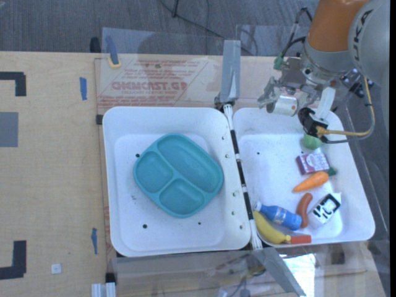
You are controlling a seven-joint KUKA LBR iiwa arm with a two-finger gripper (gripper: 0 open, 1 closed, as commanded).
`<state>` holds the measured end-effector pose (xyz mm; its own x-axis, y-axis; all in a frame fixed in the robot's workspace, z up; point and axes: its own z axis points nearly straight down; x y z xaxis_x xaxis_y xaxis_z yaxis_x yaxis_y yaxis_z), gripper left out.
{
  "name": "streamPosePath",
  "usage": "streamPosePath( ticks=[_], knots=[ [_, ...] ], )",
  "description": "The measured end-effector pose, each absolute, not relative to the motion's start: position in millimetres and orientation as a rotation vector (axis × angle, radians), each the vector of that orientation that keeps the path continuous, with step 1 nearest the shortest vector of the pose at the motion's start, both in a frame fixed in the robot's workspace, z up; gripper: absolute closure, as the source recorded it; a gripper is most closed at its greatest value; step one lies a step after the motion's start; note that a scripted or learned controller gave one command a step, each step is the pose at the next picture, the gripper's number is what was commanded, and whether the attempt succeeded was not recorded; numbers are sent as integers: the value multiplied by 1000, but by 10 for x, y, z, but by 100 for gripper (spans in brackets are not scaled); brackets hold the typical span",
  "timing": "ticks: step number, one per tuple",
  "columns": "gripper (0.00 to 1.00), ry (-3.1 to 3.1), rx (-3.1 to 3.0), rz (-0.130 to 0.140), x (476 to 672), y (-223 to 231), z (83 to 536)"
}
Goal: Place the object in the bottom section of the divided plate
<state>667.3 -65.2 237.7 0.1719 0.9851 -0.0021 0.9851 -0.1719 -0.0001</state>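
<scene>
Since the divided plate [178, 174] at centre-left holds nothing, no step is done yet; whether the hand [283, 103], upper right, is open or closed, I cannot tell.

Bench [49, 184], pale wood. Bears left bin [124, 228] at centre, right bin [272, 166] touching it, printed board [154, 82] above them, blue tape [83, 88] and black tape [15, 82] at left.

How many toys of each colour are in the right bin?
Green toy: 1
Purple box: 1
Orange carrot: 1
Red sausage: 1
Small red piece: 1
Blue bottle: 1
Yellow banana: 1
Black-and-white block: 1
Total: 8
</scene>
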Motion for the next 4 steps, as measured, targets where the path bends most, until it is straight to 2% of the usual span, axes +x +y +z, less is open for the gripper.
streamPosePath(
  ticks=[1, 2, 3, 4],
  knots=[
    [100, 2017, 2411, -2, 6664, 61, 1845],
    [100, 2146, 2297, -2, 6142, 783, 1846],
    [0, 2143, 2299, -1, 6145, 768, 1846],
    [100, 2139, 2302, 1, 6153, 759, 1945]
  ],
)
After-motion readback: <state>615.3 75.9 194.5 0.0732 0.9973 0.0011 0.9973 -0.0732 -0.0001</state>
